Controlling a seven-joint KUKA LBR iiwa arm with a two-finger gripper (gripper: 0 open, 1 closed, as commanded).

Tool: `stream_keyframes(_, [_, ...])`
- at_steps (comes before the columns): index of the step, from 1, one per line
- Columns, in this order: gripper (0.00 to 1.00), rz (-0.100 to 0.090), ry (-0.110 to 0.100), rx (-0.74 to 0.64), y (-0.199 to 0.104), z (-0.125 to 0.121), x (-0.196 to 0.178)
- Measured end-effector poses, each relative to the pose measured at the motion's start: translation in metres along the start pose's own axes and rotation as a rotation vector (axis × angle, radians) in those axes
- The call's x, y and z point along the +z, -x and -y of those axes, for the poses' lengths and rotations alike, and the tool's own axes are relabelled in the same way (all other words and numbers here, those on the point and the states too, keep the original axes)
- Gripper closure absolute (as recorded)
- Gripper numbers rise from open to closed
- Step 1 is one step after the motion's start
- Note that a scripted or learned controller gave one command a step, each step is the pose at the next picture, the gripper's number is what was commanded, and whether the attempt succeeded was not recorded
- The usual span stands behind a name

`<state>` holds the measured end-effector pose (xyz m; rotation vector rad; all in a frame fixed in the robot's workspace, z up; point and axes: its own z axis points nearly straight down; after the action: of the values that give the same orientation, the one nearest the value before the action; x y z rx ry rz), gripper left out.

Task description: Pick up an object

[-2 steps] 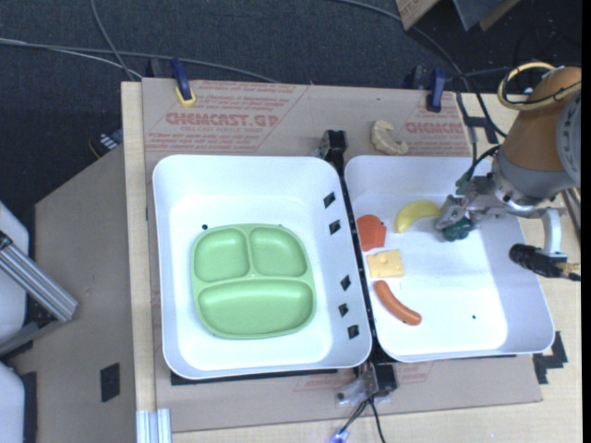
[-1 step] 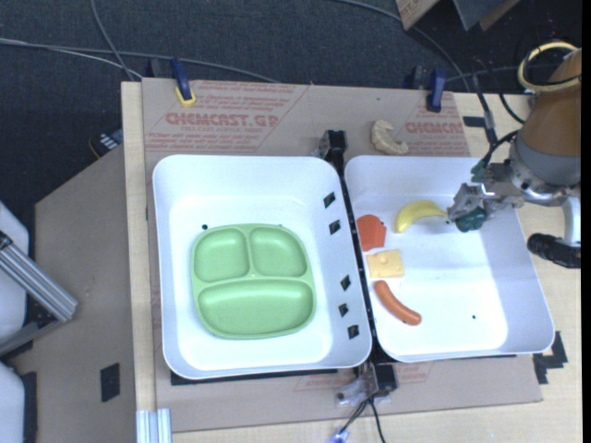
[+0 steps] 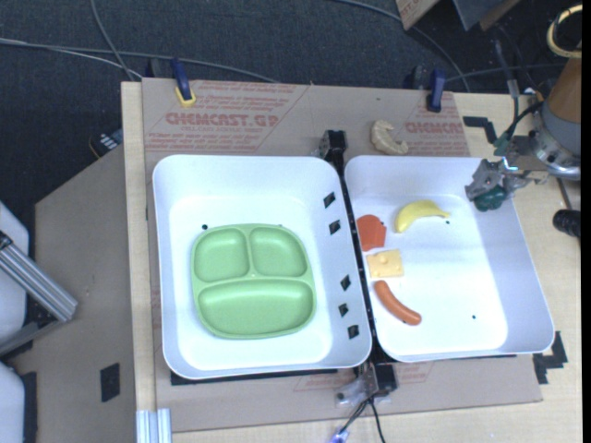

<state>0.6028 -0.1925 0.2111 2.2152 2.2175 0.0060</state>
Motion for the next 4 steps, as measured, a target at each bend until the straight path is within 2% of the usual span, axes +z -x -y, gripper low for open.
stream_keyframes(1, [1.0,0.0,0.0,0.0,0.0,-0.002,-0.048])
stream_keyframes(2, [1.0,-0.003,-0.004,-0.006,-0.054,-0.013,-0.054])
stream_keyframes(3, [1.0,-0.005,-0.011,-0.005,-0.11,-0.023,-0.039])
stream_keyframes(4, [1.0,-0.006,-0.01,-0.005,-0.167,-0.021,-0.041])
